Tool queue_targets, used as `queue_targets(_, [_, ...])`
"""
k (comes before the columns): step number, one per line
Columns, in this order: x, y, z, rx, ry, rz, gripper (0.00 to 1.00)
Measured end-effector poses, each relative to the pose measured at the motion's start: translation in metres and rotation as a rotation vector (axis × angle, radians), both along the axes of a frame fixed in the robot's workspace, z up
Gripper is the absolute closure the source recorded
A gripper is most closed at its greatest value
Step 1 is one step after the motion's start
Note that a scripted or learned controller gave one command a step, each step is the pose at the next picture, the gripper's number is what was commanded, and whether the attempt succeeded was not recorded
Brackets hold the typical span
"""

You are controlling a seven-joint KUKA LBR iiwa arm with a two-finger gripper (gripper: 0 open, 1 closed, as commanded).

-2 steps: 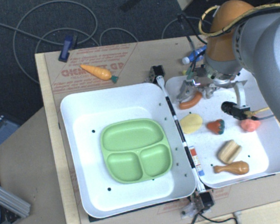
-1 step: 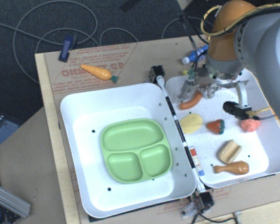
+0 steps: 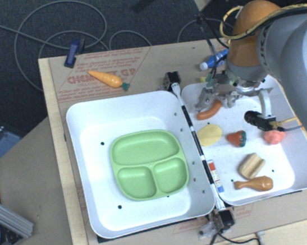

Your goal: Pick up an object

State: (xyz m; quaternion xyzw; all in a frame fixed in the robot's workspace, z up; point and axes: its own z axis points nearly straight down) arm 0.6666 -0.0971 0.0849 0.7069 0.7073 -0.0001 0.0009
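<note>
Orange sausage [image 3: 208, 110] lies in the right bin [image 3: 297, 168], at the far corner next to the wall shared with the left bin [image 3: 90, 156]. The gripper [image 3: 218, 97] hangs just over its right end. Whether the gripper is open or closed cannot be told from this view, and nothing can be confirmed as held. From left to right, the left bin carries only a green divided plate [image 3: 148, 164]. A toy carrot [image 3: 107, 78] lies on the bench behind that bin. In the right bin, a yellow piece [image 3: 209, 134] sits just in front of the sausage, and a red piece [image 3: 236, 138], a bread chunk [image 3: 250, 165], a drumstick [image 3: 254, 184] and a pink piece [image 3: 274, 136] lie further off. For a sound pick, centre the gripper over the middle of the sausage, set the closing axis across its narrow width, stay clear of the bin wall and the yellow piece, descend close to the floor, close, then lift straight up. The sausage is short, slightly curved, smooth and orange-red. It lies flat at a slant and will probably roll or slip if gripped off-centre.
</note>
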Motion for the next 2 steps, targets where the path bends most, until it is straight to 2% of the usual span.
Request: queue_targets(2, [0.0001,0.0023,0.0002,0.0,0.0,0.0,0.0])
